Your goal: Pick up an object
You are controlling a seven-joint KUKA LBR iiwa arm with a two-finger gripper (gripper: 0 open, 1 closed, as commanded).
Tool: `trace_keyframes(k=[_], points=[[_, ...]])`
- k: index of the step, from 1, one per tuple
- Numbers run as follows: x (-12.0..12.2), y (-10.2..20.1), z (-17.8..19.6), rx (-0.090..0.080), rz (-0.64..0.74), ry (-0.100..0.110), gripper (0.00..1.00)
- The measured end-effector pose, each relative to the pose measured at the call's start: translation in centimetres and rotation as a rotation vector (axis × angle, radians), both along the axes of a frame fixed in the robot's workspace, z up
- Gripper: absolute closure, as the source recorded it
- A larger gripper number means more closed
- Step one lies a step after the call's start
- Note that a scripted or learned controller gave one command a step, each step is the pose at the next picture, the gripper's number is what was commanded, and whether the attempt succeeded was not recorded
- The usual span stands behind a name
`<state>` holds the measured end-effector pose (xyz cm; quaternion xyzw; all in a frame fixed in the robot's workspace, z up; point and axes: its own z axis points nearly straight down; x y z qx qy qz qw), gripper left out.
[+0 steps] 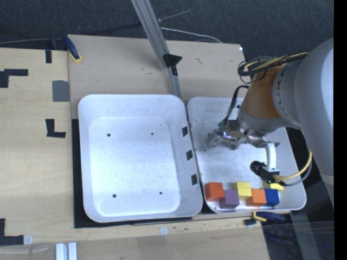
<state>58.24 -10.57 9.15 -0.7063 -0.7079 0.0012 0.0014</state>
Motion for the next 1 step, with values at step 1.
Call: trace_keyframes(k=[1], points=[[-0.69, 1.69, 0.0, 0.0, 0.0, 0.001, 0.0]])
